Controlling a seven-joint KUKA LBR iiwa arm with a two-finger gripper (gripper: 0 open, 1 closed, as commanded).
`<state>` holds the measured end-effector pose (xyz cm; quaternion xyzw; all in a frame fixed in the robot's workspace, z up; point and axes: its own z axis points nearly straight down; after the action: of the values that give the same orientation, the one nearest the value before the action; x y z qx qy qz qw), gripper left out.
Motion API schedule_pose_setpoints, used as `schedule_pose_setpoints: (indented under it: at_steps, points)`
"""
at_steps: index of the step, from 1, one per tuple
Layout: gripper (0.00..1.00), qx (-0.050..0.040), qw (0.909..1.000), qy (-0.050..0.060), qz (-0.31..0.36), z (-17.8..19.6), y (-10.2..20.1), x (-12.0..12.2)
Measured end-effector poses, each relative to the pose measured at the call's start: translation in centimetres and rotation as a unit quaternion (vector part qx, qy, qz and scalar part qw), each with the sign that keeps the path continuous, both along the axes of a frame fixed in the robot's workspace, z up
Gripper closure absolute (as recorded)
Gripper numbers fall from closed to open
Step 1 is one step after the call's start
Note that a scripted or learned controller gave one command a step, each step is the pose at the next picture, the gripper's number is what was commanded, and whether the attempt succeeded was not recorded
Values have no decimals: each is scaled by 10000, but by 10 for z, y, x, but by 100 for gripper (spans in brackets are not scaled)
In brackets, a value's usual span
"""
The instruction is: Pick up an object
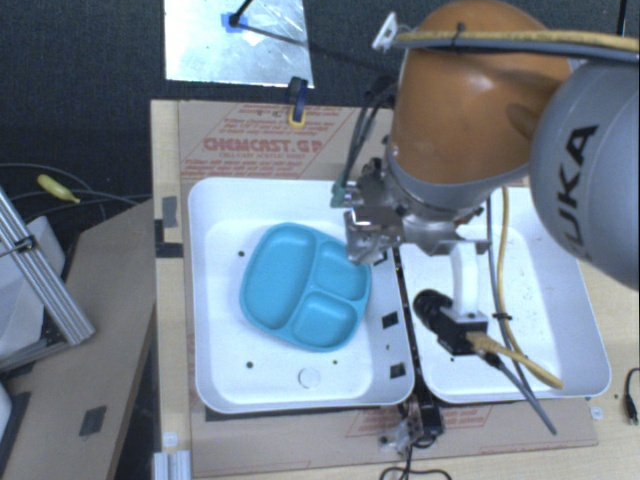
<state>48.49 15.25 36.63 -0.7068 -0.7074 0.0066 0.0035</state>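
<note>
A light blue divided plate (pixel 303 286) lies in the left white bin (pixel 225 368), slightly right of the bin's middle. My gripper (pixel 363 236) hangs over the plate's upper right edge, close to the wall between the two bins. The big orange and grey arm above it hides much of the gripper and most of the right bin (pixel 575 353).
A small white round thing (pixel 309 377) rests on the left bin's floor near its front wall. Behind the bins lie a cardboard sheet (pixel 255 143) and a shiny foil square (pixel 238 23). A metal frame (pixel 35 278) stands at the far left.
</note>
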Motion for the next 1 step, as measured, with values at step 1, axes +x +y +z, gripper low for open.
schedule_pose_setpoints:
  at_steps: [1]
  points:
    - [100,-5,10000,4,-30,-173,-52,-1]
